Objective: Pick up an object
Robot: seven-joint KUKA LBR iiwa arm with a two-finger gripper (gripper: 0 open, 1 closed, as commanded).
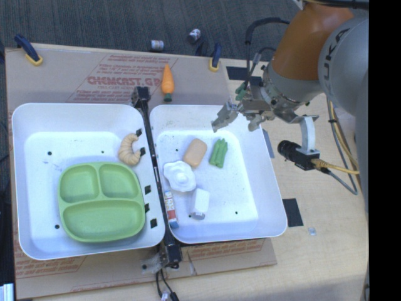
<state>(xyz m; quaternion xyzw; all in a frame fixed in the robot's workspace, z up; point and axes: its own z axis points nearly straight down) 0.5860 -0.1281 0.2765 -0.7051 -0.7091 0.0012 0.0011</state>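
— Where is the gripper (237, 119) now?

— I see it above the far edge of the right bin (266, 215), fingers spread apart, nothing between them.

— And the objects?

— In the right bin lie a green bean pod (218, 152), a tan block (195, 152), a white fried egg (180, 175) and a white cup (200, 203). The left bin (25, 168) has a green divided plate (102, 201) and a croissant (130, 149). A carrot (167, 79) lies outside.

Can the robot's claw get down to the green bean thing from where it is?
Probably yes. The gripper hangs open just above the right bin's far edge, and the green bean lies uncovered close below it.
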